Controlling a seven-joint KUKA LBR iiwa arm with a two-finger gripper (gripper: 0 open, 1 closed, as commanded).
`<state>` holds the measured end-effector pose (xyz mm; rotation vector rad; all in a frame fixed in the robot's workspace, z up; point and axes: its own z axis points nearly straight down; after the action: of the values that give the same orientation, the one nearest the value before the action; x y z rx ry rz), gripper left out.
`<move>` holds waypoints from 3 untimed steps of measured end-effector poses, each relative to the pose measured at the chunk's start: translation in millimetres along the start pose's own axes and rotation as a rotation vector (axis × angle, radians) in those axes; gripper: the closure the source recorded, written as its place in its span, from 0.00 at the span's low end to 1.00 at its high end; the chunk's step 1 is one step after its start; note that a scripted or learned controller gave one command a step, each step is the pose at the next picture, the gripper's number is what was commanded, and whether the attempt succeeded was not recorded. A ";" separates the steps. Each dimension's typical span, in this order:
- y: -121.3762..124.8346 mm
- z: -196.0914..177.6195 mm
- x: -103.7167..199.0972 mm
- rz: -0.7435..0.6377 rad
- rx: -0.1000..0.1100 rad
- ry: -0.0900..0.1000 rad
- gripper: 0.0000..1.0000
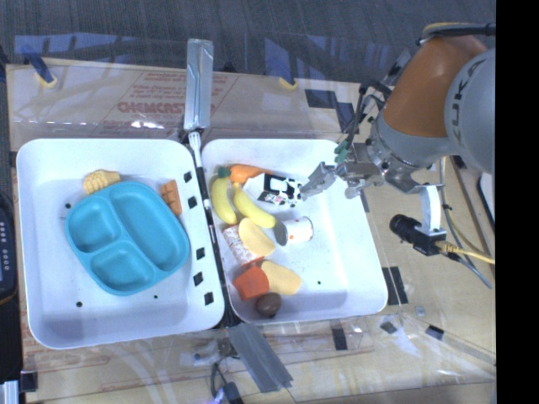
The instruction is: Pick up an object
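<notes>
The right bin holds a heap of toy food along its left side: two bananas, a carrot, a black-and-white patterned piece, a small pale cylinder, a red cup, a yellow piece and a brown ball. My gripper hangs over the upper middle of this bin, slanting down to the left. Its tip is just right of the black-and-white piece. I see nothing held in it.
The left bin carries a blue divided plate, a corn cob at its upper edge and a small orange piece by the divider. The right bin's right half is bare white floor.
</notes>
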<state>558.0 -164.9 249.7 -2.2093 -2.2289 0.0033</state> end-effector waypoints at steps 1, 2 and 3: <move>26.7 93.6 37.5 -0.094 0.008 0.002 0.00; 55.3 24.9 34.4 0.059 -0.004 -0.002 0.00; 25.4 158.3 23.0 0.356 0.001 0.000 0.00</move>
<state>582.6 -141.6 91.4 -2.5690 -1.8018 0.0046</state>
